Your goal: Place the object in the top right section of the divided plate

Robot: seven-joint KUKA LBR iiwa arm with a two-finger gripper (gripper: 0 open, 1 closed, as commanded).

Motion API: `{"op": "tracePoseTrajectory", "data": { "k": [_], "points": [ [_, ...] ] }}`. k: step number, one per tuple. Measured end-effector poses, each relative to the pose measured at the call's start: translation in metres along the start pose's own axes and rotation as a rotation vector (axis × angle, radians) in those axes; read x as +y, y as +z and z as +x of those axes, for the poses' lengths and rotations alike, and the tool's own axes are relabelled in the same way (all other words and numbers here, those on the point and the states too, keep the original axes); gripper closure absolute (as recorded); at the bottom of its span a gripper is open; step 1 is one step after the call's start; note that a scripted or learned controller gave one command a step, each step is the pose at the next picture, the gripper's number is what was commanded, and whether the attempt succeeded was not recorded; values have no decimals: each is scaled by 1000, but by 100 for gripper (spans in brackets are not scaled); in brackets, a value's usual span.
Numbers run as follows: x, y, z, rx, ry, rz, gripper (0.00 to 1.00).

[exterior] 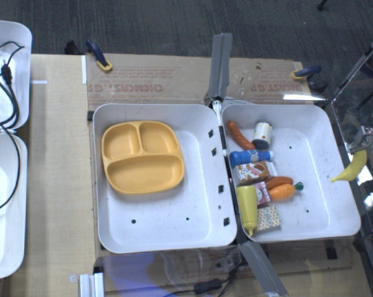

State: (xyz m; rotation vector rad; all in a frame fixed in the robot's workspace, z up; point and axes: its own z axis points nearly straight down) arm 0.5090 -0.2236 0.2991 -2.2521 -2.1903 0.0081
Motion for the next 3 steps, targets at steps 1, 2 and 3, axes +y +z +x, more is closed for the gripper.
{"op": "tracePoseTrajectory", "data": {
  "k": [1,2,3],
  "points": [
    [-31,-29,2,2,300,-1,100],
    [-31,-31,9,2,267,0,100],
    [-31,-13,12,2,298,1,100]
  ]
}}
